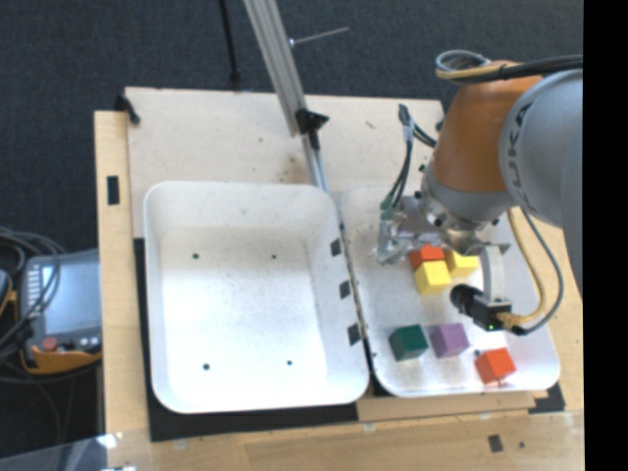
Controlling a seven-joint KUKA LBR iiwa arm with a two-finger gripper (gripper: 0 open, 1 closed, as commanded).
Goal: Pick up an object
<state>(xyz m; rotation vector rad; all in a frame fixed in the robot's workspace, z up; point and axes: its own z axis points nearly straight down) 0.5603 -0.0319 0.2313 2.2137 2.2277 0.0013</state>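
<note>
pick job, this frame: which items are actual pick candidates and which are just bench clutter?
Job items, all in the right shallow white bin:
- yellow cube
- orange-red block beside it
- green cube
- purple cube
- orange cube
- end effector

Lying about:
- left shallow white bin
- slanted aluminium rail
- grey handheld controller with screen, left of the bench
</note>
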